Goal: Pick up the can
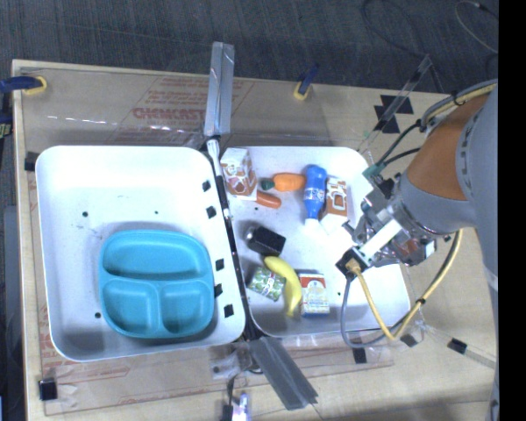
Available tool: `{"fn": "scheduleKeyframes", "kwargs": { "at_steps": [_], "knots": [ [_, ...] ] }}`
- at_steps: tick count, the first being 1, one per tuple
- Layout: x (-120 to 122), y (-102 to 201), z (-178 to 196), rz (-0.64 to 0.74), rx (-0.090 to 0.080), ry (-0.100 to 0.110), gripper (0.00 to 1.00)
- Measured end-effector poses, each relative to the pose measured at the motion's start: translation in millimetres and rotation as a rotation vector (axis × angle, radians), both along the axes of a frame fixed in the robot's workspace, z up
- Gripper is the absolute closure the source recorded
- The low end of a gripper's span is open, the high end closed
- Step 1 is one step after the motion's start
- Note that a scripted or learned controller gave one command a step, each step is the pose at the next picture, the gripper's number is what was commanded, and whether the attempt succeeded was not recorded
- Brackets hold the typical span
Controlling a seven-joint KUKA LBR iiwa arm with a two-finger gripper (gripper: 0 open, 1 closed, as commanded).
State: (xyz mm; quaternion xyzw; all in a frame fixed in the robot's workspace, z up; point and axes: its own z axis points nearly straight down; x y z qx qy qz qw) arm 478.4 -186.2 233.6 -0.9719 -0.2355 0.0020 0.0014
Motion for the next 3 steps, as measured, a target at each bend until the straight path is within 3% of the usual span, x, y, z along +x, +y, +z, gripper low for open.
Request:
{"fn": "scheduleKeyframes", "kwargs": {
  "at_steps": [1,2,3],
  "knots": [
    [-2,70,-17,-0.263,0.002,0.003,1.0],
    [-2,153,-43,-0.263,-0.001,0.002,1.0],
    [3,41,19,-0.165,0.0,-0.001,1.0]
  ]
}}
